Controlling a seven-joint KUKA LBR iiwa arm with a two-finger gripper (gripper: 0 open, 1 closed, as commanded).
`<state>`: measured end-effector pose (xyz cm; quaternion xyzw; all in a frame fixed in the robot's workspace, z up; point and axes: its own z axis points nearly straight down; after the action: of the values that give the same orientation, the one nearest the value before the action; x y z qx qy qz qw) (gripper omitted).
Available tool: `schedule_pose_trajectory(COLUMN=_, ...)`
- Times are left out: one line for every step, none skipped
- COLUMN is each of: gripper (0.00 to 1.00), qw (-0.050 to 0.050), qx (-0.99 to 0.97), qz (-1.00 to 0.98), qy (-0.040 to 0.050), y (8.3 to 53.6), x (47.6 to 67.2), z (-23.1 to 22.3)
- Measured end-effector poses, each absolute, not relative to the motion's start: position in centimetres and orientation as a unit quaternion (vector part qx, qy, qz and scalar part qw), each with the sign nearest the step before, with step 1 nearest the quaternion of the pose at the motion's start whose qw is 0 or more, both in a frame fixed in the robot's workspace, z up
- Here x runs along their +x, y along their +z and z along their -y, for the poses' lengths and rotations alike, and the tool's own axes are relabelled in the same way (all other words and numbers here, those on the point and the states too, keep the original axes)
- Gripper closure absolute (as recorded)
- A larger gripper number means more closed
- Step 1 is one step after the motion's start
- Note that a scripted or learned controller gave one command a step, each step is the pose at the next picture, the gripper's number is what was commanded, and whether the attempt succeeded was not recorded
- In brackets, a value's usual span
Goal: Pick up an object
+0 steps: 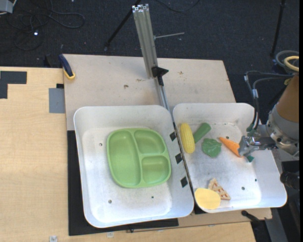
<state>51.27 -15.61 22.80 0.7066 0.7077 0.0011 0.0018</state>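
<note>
Dark floor surrounds the bench. Left bin [91, 195] holds a green tray [139, 158], well clear of the gripper [246, 150]. Gripper sits low in the right bin [265, 185], beside the carrot [229, 145]; aperture cannot be determined. Judged: approach stage, nothing lifted. Next move requires centring over the carrot.

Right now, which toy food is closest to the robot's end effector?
The orange carrot. It lies right beside the end effector, while the corn and the yellow round piece sit farther away.
</note>
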Motion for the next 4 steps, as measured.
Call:
schedule_pose_trajectory(gripper=1.0, qw=0.0, qx=0.707, qz=-0.708, qy=0.0001, y=24.9, x=51.3, z=15.7)
schedule_pose_trajectory(gripper=1.0, qw=-0.002, qx=0.706, qz=-0.708, qy=-0.0006, y=23.8, x=52.6, z=11.4)
schedule_pose_trajectory(gripper=1.0, qw=-0.002, qx=0.706, qz=-0.709, qy=-0.0009, y=22.9, x=53.8, z=5.8)
schedule_pose_trajectory(gripper=1.0, qw=-0.001, qx=0.706, qz=-0.709, qy=-0.0005, y=22.9, x=54.7, z=0.8)
